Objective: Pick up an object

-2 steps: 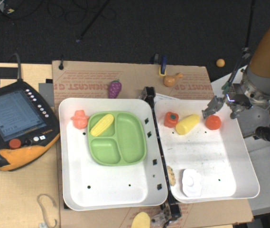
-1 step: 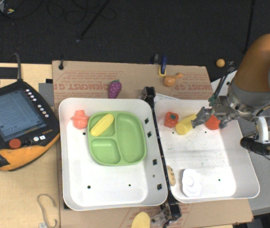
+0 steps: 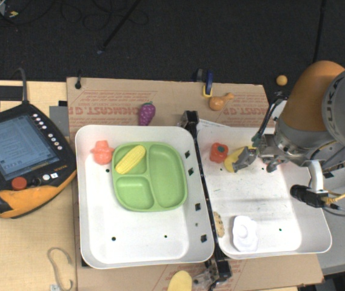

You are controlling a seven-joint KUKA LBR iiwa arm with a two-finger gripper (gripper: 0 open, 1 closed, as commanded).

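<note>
Gripper (image 3: pixel 240 161) is being held low in the right bin (image 3: pixel 305 238), fingers closing on a yellow object (image 3: pixel 233 160).

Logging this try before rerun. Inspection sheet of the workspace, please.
Surface: left bin and right bin side by side on cardboard.
Job's things: corn cob on green divided plate; pink toy beside it; red toy, yellow piece, white object in right bin.
Clutter: purple grapes, orange pear on cardboard.
Grippers: gripper low at yellow piece; hold unclear.
Cables: dark cables on black floor.
Surroundings: teach pendant left.
</note>
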